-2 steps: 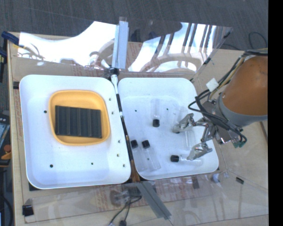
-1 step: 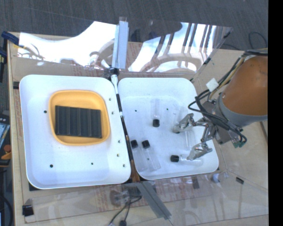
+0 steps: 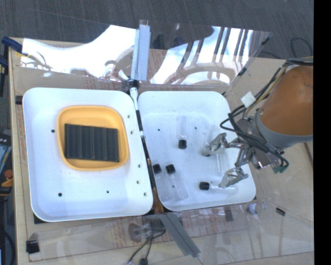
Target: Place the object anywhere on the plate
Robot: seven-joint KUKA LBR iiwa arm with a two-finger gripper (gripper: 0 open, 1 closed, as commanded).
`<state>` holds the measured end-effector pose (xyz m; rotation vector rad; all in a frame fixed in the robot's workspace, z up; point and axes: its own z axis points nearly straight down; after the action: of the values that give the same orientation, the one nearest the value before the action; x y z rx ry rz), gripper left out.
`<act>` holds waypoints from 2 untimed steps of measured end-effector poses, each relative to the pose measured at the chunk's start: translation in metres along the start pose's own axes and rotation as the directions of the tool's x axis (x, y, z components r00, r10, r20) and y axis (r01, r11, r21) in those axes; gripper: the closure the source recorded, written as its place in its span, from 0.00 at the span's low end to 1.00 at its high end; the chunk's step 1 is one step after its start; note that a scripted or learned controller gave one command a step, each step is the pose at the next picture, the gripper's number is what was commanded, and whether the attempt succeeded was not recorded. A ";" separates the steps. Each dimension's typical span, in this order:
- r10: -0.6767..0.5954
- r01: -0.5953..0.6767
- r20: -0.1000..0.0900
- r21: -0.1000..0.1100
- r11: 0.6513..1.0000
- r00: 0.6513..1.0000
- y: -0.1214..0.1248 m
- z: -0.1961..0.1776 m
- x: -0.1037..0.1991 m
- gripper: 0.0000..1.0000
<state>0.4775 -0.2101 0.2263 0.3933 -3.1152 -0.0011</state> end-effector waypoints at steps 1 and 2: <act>-0.323 0.323 0.003 0.003 0.946 0.946 -0.010 -0.005 -0.044 0.00; -0.631 0.631 0.000 -0.001 0.776 0.776 -0.001 0.019 -0.029 0.00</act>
<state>0.5060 -0.2033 0.2075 1.4129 -2.8043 -0.0031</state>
